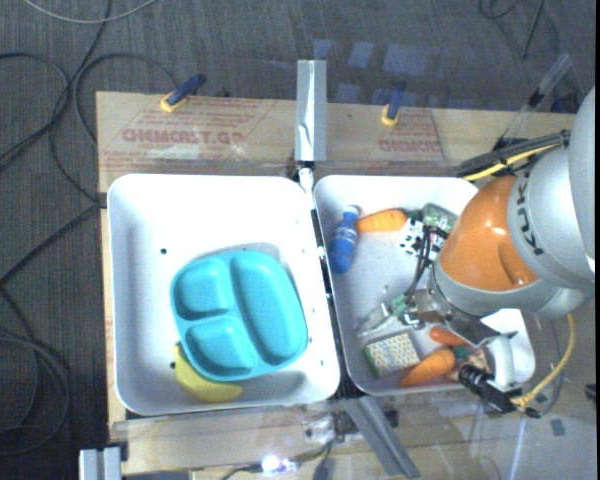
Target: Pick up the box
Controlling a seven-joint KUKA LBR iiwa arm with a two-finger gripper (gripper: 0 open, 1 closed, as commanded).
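The small flat rectangular box [391,352] with a pale, finely patterned green-and-white top lies tilted in the near part of the right white bin [365,373], just left of an orange carrot-shaped toy [428,367]. The gripper [417,305] hangs just beyond the box on its far side; whether it is released or clenched cannot be told. Farther off lie a blue plastic bottle [342,239] and a second orange carrot [381,221]. The left white bin [140,208] holds a turquoise sectioned tray [240,313] resting over a yellow banana [202,381].
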